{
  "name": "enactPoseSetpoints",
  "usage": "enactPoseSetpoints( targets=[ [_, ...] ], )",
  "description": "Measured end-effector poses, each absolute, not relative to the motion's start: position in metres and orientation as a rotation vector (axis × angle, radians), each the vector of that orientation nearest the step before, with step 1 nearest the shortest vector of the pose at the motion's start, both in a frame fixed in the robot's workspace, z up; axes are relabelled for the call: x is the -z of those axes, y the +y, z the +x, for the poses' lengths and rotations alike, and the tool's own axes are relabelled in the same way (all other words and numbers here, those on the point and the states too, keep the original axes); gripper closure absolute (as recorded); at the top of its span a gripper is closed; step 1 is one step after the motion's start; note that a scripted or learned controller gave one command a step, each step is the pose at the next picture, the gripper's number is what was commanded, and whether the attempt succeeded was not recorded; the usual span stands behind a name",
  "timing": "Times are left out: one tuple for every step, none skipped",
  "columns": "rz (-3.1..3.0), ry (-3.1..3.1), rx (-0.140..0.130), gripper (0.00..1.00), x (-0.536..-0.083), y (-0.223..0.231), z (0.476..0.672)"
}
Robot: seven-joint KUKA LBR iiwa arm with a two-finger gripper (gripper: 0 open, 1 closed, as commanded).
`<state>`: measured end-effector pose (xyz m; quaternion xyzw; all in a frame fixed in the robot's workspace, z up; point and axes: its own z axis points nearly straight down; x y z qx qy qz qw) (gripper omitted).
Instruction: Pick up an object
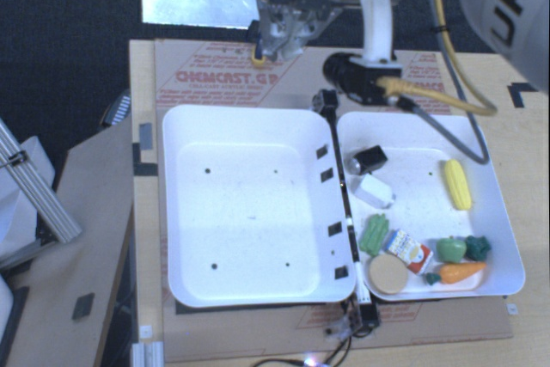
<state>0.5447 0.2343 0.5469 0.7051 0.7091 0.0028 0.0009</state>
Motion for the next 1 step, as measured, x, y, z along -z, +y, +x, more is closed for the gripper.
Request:
enactPoseSetpoints(
  targets=[
    [2.21, 2.23, -0.012, 1.0, -0.5579, 0.2344, 0.5449]
  ],
)
